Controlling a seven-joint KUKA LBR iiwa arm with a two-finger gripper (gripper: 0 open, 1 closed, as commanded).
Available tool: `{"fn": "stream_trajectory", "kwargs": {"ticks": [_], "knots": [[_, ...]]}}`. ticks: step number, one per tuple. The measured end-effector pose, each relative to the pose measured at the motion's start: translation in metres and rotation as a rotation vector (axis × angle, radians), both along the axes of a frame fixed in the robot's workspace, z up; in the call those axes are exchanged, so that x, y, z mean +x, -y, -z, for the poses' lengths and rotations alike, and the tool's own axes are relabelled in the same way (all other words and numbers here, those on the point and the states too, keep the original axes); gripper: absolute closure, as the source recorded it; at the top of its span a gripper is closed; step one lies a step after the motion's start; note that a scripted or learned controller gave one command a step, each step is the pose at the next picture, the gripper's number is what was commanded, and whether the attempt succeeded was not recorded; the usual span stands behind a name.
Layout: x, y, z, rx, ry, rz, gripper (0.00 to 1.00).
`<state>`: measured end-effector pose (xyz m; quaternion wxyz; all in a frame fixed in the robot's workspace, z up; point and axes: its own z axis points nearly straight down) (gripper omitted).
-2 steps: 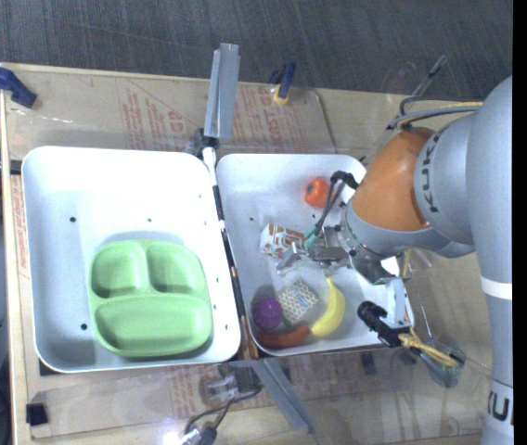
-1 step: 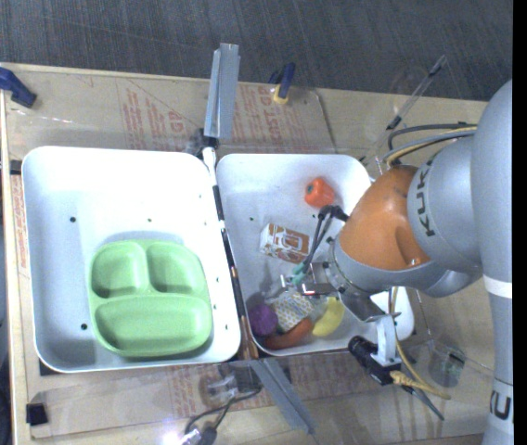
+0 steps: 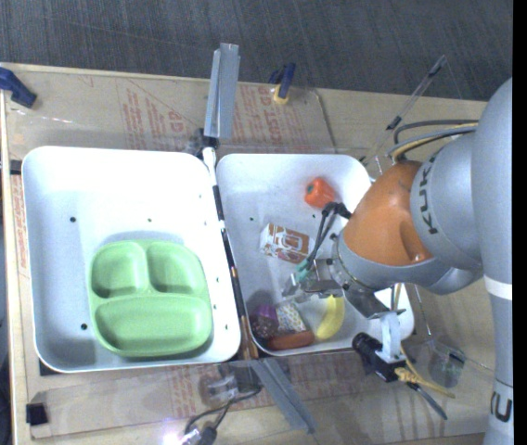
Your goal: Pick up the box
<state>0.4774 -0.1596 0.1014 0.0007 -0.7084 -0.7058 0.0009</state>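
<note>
In right bin (image 3: 245, 179), box (image 3: 285, 243) lies flat, just up-left of gripper (image 3: 308, 281); fingers state: cannot tell, box untouched.

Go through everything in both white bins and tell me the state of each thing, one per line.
Green three-compartment plastic tray: lying flat in the left bin, holding nothing.
Small white and brown box: lying flat in the right bin, not held.
Yellow banana: lying near the front wall.
Orange round toy: resting near the back.
Gripper: low over the right bin.
</note>
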Motion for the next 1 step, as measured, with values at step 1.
{"fn": "stream_trajectory", "kwargs": {"ticks": [1], "knots": [[0.0001,-0.0001,-0.0001,-0.001,0.0,-0.001,0.0]]}}
